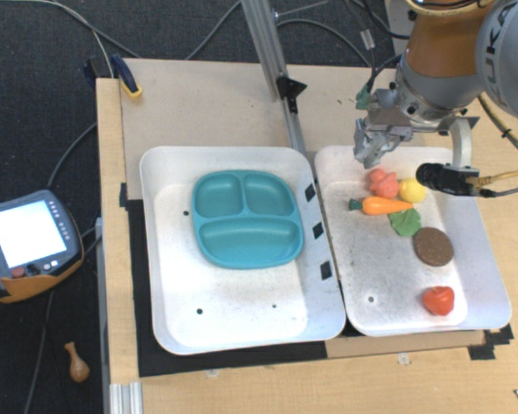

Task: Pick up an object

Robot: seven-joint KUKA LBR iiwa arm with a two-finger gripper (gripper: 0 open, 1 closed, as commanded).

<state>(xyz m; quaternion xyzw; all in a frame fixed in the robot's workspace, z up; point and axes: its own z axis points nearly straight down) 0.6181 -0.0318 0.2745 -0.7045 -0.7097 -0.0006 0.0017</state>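
A: In the left bin [168,317] we see a teal divided plate [246,217]. The right bin [371,304] holds a pink piece [381,181], a yellow ball [412,191], a carrot [385,205], a green leaf [406,222], a brown disc [432,247] and a red tomato [439,300].

B: The tool [369,156] hangs at the upper right, just above the pink piece. We cannot tell how it stands; the arm's top is cut off.
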